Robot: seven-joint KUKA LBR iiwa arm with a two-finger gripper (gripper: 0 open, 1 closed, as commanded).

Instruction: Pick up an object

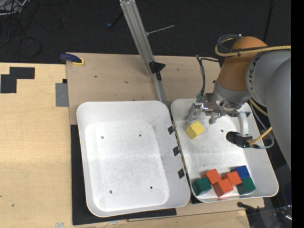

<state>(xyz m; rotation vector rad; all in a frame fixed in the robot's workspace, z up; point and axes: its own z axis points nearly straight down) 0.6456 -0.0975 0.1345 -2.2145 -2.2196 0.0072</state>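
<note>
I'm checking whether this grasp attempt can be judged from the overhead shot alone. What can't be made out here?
- Contact between the gripper and the yellow block: too small to tell in the camera view.
- Block pile in the right bin: the blocks overlap, so the exact count is unclear.
- Right bin's far rim: hidden behind the arm's wrist.
- The arm's base: cut off by the right edge.

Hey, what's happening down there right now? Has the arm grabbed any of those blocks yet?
Gripper low in right bin, just above yellow block. Nothing seen held. Orange, green, blue blocks clustered at near end, out of the way.
</note>
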